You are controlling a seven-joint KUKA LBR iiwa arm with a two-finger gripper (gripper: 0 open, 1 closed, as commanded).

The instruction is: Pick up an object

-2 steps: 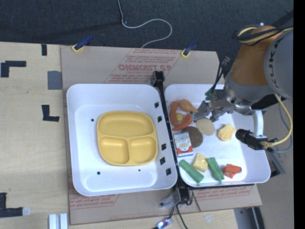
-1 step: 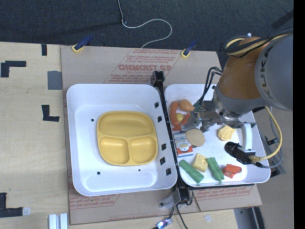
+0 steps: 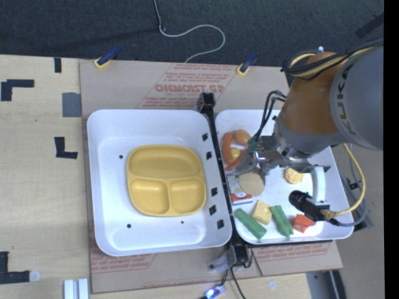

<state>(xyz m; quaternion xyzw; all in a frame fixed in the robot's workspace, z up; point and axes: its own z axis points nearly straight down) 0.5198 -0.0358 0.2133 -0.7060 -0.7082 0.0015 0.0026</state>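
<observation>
The end effector [image 3: 252, 167] hangs low over the right bin [image 3: 333, 232], just beside a round beige piece [image 3: 252, 182]. Its grip state cannot be told. Crowded neighbours, the orange-red item [image 3: 232, 147] and the card [image 3: 240, 192], could be nudged or block a clean grasp.

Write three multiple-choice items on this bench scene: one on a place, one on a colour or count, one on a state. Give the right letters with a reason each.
1. Where does the yellow tray lie?
A. in the left bin
B. in the right bin
C. on the cardboard outside both bins

2. How many compartments does the tray have?
A. one
B. three
C. five

3. Where is the gripper now?
A. over the left bin
B. low in the right bin, among the small items
C. off the bench

Answers:
1 A, the tray sits in the middle of the left bin.
2 B, one wide section lies above two smaller ones.
3 B, it reaches down beside the round tan piece, near the green sticks and the yellow wedge.
</observation>
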